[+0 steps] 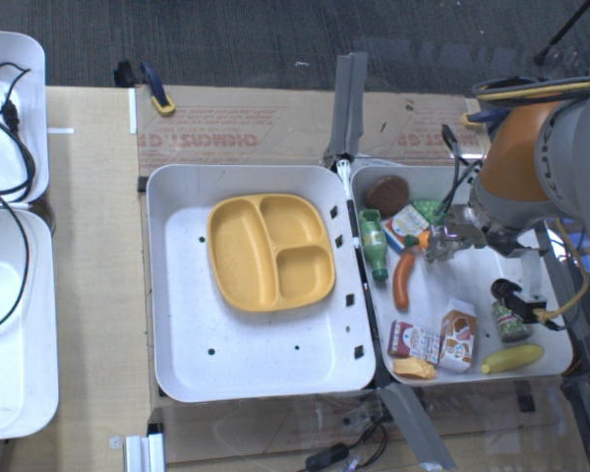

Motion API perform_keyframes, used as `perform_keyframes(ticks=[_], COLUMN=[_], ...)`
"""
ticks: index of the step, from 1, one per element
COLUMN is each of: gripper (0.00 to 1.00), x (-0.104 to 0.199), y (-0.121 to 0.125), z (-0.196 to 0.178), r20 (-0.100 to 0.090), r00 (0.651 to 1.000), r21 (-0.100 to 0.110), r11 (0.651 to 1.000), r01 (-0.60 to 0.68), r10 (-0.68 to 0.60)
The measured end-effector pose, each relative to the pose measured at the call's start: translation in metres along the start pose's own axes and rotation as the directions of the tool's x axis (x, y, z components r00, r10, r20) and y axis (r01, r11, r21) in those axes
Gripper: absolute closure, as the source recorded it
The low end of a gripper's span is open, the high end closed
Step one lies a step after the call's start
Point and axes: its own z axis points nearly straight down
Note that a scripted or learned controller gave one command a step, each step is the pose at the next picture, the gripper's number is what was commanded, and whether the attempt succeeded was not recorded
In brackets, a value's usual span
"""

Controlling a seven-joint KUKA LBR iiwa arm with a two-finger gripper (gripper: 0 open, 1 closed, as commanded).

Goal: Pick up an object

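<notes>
My gripper [439, 243] hangs low over the right bin [551, 264], near its upper middle. It sits just right of a white carton with blue and red print [407, 223] and above the top end of an orange-red sausage [403, 279]. A green bottle [374, 247] lies along the bin's left wall. A brown round piece [386, 194] rests in the far left corner. A green item [429, 208] peeks out behind the carton. Whether anything is in the gripper's grasp is hidden by the wrist.
The left bin [177, 293] holds a yellow divided plate [271, 251]. Near the right bin's front lie two small cartons [442, 341], a yellow wedge [413, 367], a banana [511, 359] and a dark can [512, 321]. A grey divider post [349, 106] stands between the bins.
</notes>
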Motion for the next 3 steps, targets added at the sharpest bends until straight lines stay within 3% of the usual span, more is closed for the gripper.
perform_keyframes(ticks=[1,2,3], gripper=[0.00,0.00,1.00], x=[0.000,0.021,0.020], y=[0.000,0.034,0.034], z=[0.000,0.003,-0.006], r20=[0.000,0.003,0.004], r00=[1.000,0.989,0.989], r21=[0.000,-0.002,-0.001], r11=[1.000,0.989,0.989], r01=[0.000,0.146,0.147], r10=[0.000,-0.146,-0.147])
